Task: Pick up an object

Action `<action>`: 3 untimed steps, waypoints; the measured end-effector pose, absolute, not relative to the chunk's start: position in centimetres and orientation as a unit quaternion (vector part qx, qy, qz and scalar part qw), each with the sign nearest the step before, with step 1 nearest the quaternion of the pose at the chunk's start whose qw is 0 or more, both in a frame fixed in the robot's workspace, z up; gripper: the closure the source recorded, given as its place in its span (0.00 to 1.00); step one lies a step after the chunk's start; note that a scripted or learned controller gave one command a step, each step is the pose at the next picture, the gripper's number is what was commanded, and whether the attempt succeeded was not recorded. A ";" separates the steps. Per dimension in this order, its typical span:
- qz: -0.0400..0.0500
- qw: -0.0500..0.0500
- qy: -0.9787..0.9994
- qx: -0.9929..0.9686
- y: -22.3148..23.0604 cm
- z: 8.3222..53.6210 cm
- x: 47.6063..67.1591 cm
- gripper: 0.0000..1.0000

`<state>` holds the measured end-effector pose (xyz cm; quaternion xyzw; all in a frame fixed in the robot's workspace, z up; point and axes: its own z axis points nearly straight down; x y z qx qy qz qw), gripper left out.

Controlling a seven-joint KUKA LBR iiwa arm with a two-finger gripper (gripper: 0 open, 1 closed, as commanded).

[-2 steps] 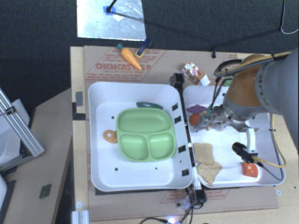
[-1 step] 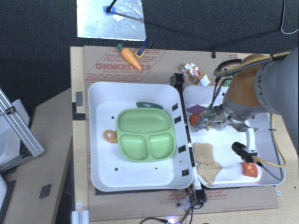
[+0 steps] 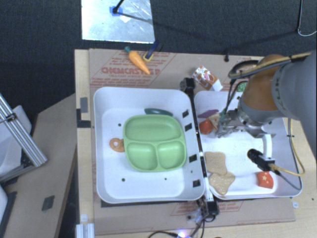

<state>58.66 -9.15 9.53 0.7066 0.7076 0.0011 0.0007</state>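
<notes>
My gripper (image 3: 225, 127) is low in the right bin (image 3: 285, 192), near its upper left part. Just to its left lies a small red round object (image 3: 206, 127), with a purple piece (image 3: 208, 114) and a tan piece (image 3: 214, 118) behind it. Whether the gripper touches any of them is hidden by the wrist. Two tan bread slices (image 3: 215, 160) (image 3: 221, 182) lie at the bin's front left. A red wedge (image 3: 265, 179) sits at the front right.
The left bin (image 3: 106, 182) holds a green divided plate (image 3: 153, 143), a small brown ring (image 3: 117, 145) and a teal item (image 3: 158, 111) behind the plate. An orange carrot (image 3: 138, 62) and a small packet (image 3: 207, 78) lie on the board behind the bins.
</notes>
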 end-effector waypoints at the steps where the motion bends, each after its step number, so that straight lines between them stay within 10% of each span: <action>1: 0.001 0.001 0.708 0.706 -9.9 15.1 59.4 1.00; 3: 0.001 0.001 0.709 0.706 -9.5 22.5 59.0 1.00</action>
